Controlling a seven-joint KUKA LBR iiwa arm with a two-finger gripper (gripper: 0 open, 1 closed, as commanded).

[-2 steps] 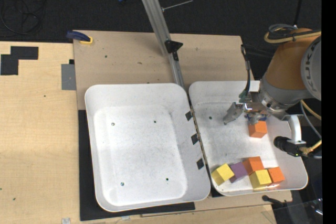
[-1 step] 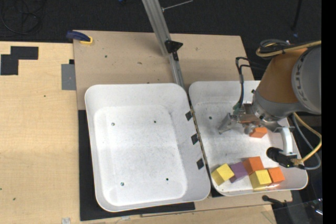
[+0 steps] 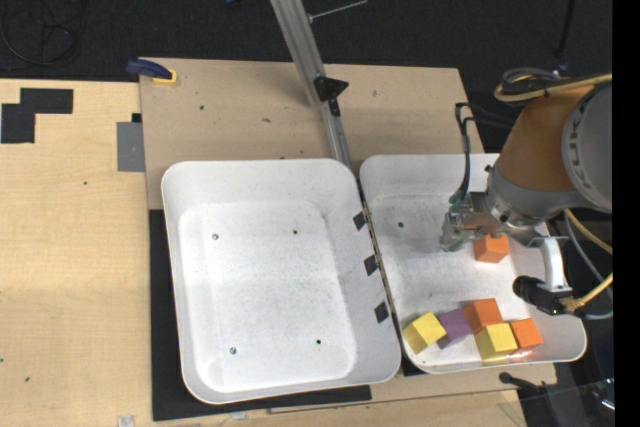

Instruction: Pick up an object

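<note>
My gripper (image 3: 458, 229) hangs low over the middle of the right bin (image 3: 420, 190), reaching in from the right under the grey and orange arm. An orange block (image 3: 491, 248) sits just right of the gripper, close beside it; whether they touch is unclear. Along the bin's front edge lie several more blocks: a yellow block (image 3: 425, 329), a purple block (image 3: 456, 324), an orange block (image 3: 485, 312), another yellow block (image 3: 496, 342) and an orange block (image 3: 527, 334).
The left bin (image 3: 200, 185) stands beside the right one, with small black clips (image 3: 368, 264) along the shared rim. A metal rail (image 3: 296, 30) slants up from between the bins toward the back. Cables run by the arm at the right.
</note>
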